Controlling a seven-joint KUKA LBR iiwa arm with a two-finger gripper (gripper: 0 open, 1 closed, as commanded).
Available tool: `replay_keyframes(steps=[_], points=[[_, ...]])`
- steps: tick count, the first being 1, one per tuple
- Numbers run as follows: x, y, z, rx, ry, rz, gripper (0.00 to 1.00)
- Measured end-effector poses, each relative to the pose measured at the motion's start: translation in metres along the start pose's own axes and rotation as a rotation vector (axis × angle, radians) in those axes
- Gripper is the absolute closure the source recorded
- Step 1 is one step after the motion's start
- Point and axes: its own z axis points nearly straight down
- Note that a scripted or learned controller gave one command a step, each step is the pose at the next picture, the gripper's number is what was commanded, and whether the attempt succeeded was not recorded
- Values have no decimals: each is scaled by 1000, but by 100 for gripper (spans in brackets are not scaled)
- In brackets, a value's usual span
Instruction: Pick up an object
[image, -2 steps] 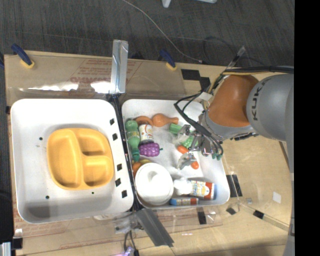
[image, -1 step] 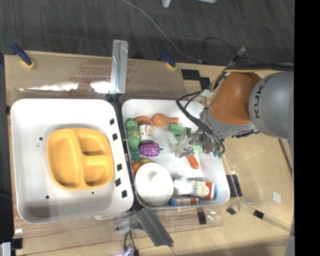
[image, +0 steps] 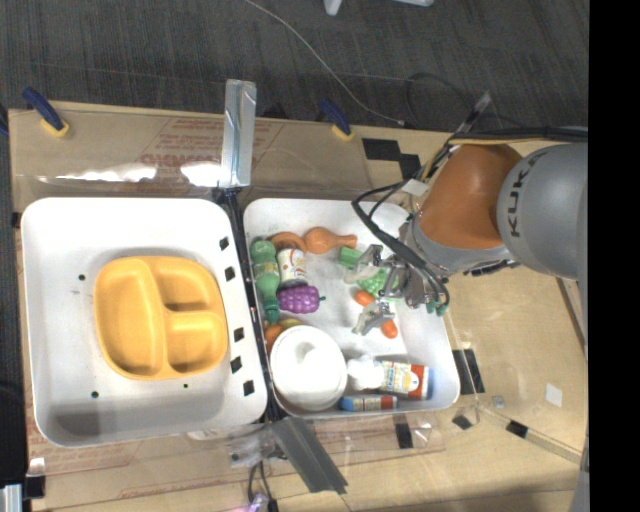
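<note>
A: What lies on the left?

B: The left bin (image: 60, 240) holds a yellow tray (image: 160, 315) with three compartments. The tray lies flat near the middle of that bin.

A: And the right bin (image: 300, 208)?

B: It is crowded. Along its left wall a green bottle (image: 266, 272) lies lengthwise. Just beside it there is a small can (image: 292, 264) with a red label, and under the can a purple grape bunch (image: 299, 297). An orange gourd (image: 328, 240) lies near the far wall. A white bowl (image: 308, 366) stands at the near left corner, upside down as it seems. Right of the bowl lies a white bottle (image: 395, 378) with a red and yellow label, and in front of it a thin marker (image: 366, 403) lies against the near wall.

A: Where is the gripper (image: 385, 290)?

B: It is low in the right half of the right bin, among small toys. A green piece (image: 349, 257) is at its far side, and an orange carrot (image: 366, 296) lies touching or just under the metal fingers. Another orange piece (image: 388, 327) lies near the fingertips on the near side.

A: Does it hold something?

B: I cannot tell. The fingers blend with the toys and cables, so it is not clear how they stand or whether anything is between them.

A: And the arm (image: 530, 210)?

B: It comes in from the right, with the orange band (image: 462, 200) above the wrist, over the right edge of the bin.
</note>
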Motion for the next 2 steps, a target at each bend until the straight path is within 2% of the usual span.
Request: replay_keyframes(steps=[2], points=[[-5, -1, 11, 0, 2, -97, 0]])
